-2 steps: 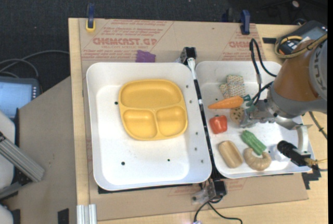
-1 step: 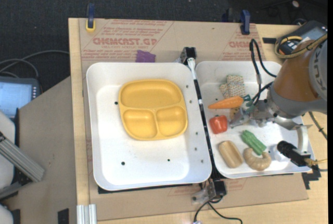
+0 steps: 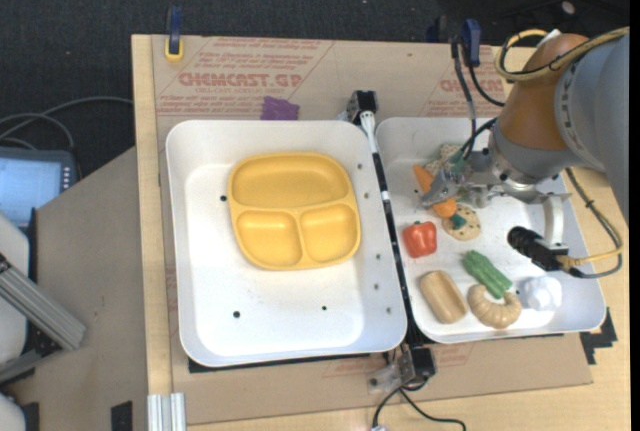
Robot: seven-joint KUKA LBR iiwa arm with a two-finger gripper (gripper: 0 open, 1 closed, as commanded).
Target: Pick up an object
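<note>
From my end, the arm (image 3: pixel 560 109) reaches in over the worktop's (image 3: pixel 240 69) right edge and hangs low over the far half of the right bin (image 3: pixel 402 147). Its jaws sit in a clutter of metal and toys, so I cannot tell whether they are open or closed, and I see nothing clearly between them. Just beside them, toward the worktop's near edge, lie a small orange-and-teal piece (image 3: pixel 446 209) and a speckled cookie (image 3: pixel 463 223), touching or nearly so. A red pepper (image 3: pixel 421 238) lies by the bin's left wall. Nearer the front edge are a green cucumber (image 3: pixel 487 272), a bread roll (image 3: pixel 441 295) and a croissant (image 3: pixel 495 307) (the cucumber's end meets the croissant). The left bin (image 3: pixel 200 299) holds a yellow divided plate (image 3: pixel 295 209), set toward the far edge.
</note>
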